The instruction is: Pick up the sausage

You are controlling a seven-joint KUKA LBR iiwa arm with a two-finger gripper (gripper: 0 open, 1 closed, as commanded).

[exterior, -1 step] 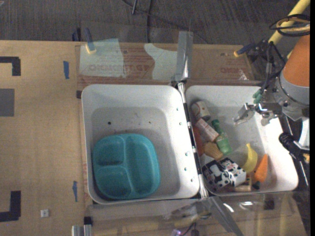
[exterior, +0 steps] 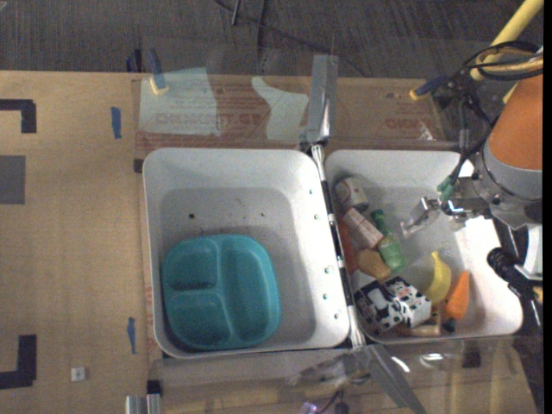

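Note:
The right bin (exterior: 483, 324) holds a pile of toy food. A pinkish-brown cylinder that looks like the sausage (exterior: 362, 228) lies slanted near the bin's left wall, below a small grey can (exterior: 351, 191). My gripper (exterior: 421, 214) hangs over the middle of the right bin, to the right of the sausage and apart from it. Nothing shows in its grasp. The grey wrist with its orange band (exterior: 522, 132) comes in from the right edge.
Around the sausage lie a green piece (exterior: 391, 253), a tan piece (exterior: 373, 264), a banana (exterior: 440, 277), a carrot (exterior: 458, 293) and a black-and-white box (exterior: 392, 305). A red strip (exterior: 345, 247) runs along the divider. The left bin (exterior: 164, 179) holds a teal divided plate (exterior: 221, 291).

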